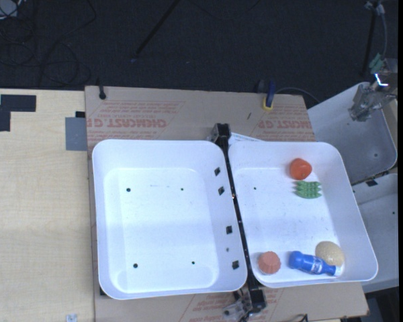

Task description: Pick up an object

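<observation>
Bins count: two, five bits all in the right one
Orange ball, green piece, pink ball, blue bottle, tan ball; claw state, can't tell

The right bin holds two items at back, three in front.

Both bins are plain white, the left bin and the right bin each dotted with a few small black marks; the ball is orange-red; the brush is green with ridged rows; the second ball is salmon pink; the bottle is blue; the egg is tan; the cardboard is brown with red lettering; the counter is pale wood.
</observation>
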